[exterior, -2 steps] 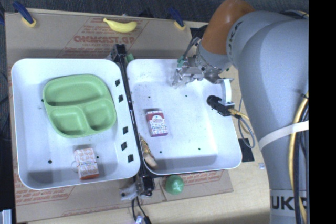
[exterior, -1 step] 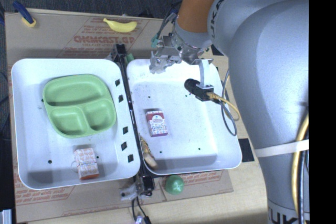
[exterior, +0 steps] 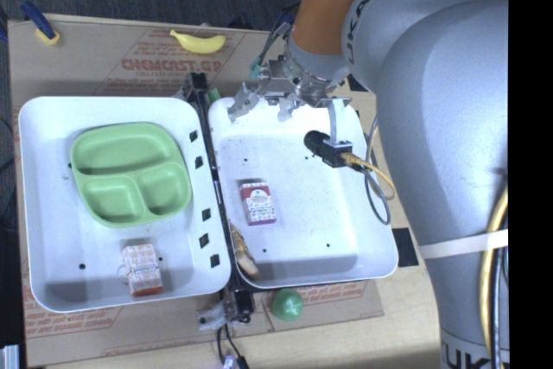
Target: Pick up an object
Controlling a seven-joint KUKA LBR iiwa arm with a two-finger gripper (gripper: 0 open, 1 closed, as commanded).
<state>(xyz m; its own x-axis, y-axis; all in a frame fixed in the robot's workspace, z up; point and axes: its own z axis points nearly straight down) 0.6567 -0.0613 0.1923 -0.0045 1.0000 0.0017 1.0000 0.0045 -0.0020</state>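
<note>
Green ball (exterior: pixel 288 303) just below right bin (exterior: pixel 363 251) near rim; red carton (exterior: pixel 257 202) lying flat on right bin floor, left of centre; gripper (exterior: pixel 275 99) over far-left corner of right bin, open, nothing between fingers

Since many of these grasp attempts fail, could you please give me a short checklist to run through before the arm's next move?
1. Target available: a small red box lies flat in the right bin: ok.
2. Space around the box: nothing touches it: ok.
3. End effector above target: it sits at the right bin's far edge, away from the box: not ok.
4. Nothing carried already: cannot tell.
5. Cable looping over the right bin: might snag: cannot tell.
6. Left bin items, the green divided tray and a small packet, out of the way: ok.
</note>
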